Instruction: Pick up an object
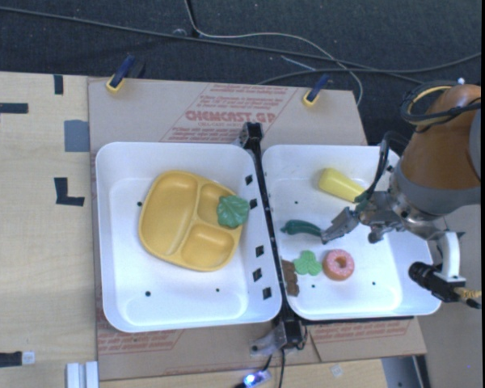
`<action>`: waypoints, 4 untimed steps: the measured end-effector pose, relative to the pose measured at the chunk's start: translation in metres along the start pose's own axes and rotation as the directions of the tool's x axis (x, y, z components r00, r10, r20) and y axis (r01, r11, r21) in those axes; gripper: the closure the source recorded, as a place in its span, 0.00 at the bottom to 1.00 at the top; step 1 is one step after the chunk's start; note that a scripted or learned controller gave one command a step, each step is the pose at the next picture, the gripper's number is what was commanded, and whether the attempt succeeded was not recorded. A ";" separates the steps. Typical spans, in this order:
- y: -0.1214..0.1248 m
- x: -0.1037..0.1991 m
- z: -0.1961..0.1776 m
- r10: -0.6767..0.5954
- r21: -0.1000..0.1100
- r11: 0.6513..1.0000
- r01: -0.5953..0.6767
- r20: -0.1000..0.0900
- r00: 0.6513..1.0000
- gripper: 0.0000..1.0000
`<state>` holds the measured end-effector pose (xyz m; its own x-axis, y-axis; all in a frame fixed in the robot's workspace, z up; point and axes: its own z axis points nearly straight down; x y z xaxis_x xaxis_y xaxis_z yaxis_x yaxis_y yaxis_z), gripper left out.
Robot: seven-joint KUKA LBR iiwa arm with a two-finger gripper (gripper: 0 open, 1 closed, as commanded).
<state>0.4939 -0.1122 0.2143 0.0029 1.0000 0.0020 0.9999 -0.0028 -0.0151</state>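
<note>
In the right bin (388, 293) lie a handful of small things. The pink doughnut (338, 264) sits toward the near side of the bin floor, touching nothing above it, with a small green leaf-shaped piece (307, 263) just beside it on its left and a little brown piece (290, 276) past that, hard against the divider between the bins. A dark green, curved piece (301, 229) lies farther back, near the middle of the bin's left half, and a yellow block (340, 183) rests toward the far side.

The hand (339, 229) hangs over the middle of this bin, up and slightly right of the doughnut, close to it but apart. Its one clearly visible dark finger slants down to the left, and its tip comes just beside the right end of the dark green piece; whether they touch I cannot tell. Nothing shows between the fingers, and from here I cannot tell how wide they stand. The grey and orange arm (436, 164) comes in behind it from the right.

In the left bin (117, 241) a yellow divided plate (182, 221) lies tilted across the floor, with a green leafy piece (233, 211) resting on its right edge. Both bins sit on a sheet of cardboard (218, 111) on the surface (32, 241).
</note>
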 end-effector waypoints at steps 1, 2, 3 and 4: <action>0.003 0.000 -0.006 -0.004 -0.012 1.000 0.004 0.002 1.000 0.00; 0.000 0.010 0.043 -0.004 -0.008 1.000 0.004 0.001 1.000 0.00; -0.001 0.008 0.107 -0.003 -0.006 1.000 0.003 0.001 1.000 0.00; 0.002 0.008 0.125 -0.003 -0.019 1.000 0.003 0.002 1.000 0.00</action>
<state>0.4937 -0.1042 0.0894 0.0000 1.0000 0.0002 1.0000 0.0000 0.0043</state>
